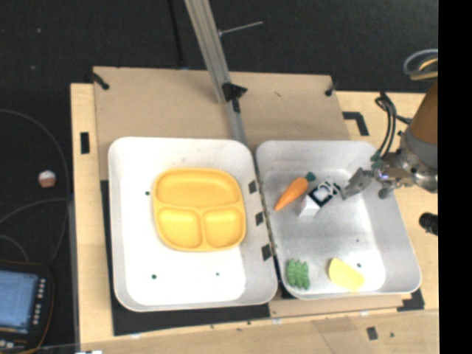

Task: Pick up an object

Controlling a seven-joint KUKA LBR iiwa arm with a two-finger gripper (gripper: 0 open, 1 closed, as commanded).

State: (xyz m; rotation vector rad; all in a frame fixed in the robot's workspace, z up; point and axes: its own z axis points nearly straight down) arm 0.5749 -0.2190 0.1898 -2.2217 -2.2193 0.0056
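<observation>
- Farthest to the pincer's left, a yellow plate (199, 209) with three compartments is lying in the left bin (133, 271); it looks like smooth moulded plastic with rounded corners, and it is well apart from the pincer.
- Next, in the right bin (383, 264), a green lump (298, 273) with a bumpy, leafy texture is sitting near the front wall, left of and below the pincer.
- Closer in, an orange carrot (291, 192), tapered and smooth with a small green top, is lying tilted, touching or just beside a small white block (318, 196) with a dark printed face.
- A pale yellow wedge (345, 274), rounded and matte, is resting near the front of the same bin, below the pincer.
- Finally, the pincer (365, 183) is hanging low over the right bin, just right of the white block; one grey finger is pointing toward the block, but I cannot tell whether the fingers are standing wide or narrow.
- As for progress, I judge nothing is lifted yet: every object is lying on the bin floor, so the grasp and the lift are still waiting.
</observation>
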